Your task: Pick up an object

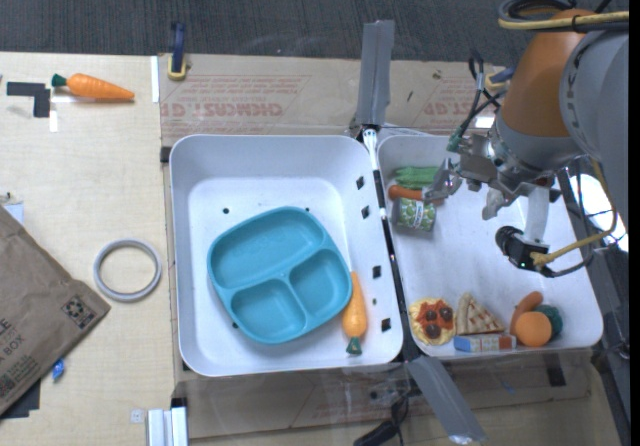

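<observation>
Toys lie in the right bin under my jaws: a green can just left of them, pizza, sandwich and orange nearer the front. Whether the jaws are parted or gripping anything I cannot tell. Further left, the left bin holds a blue tray and a carrot. Beyond, on the wooden worktop, lie a tape ring and another carrot.

Far left of the pincer, a carrot lies on the bench top; lower down sit a grey tape ring and a brown cardboard box.
</observation>
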